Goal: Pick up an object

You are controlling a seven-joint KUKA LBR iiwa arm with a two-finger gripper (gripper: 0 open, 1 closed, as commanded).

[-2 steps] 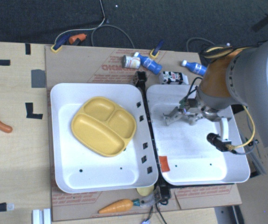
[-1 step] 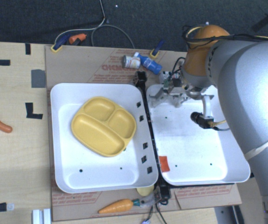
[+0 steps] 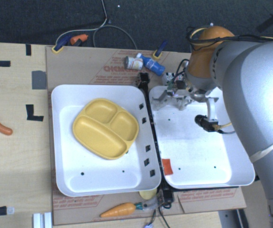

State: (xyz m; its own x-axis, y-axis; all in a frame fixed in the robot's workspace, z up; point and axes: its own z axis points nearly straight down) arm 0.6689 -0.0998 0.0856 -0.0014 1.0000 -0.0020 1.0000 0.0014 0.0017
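A yellow divided plate lies in the left bin, a little above its middle. In the right bin a small orange-red piece rests near the left wall, towards the front. My gripper hangs over the right bin's far left corner, close to the wall between the two bins. I see nothing between its metal parts. The grey arm with its orange band covers the bin's far right side.
Outside the bins lie a blue and white bottle on the cardboard behind, a toy carrot in front, and a toy sausage at far left. Clamps and a cable sit at the back edge.
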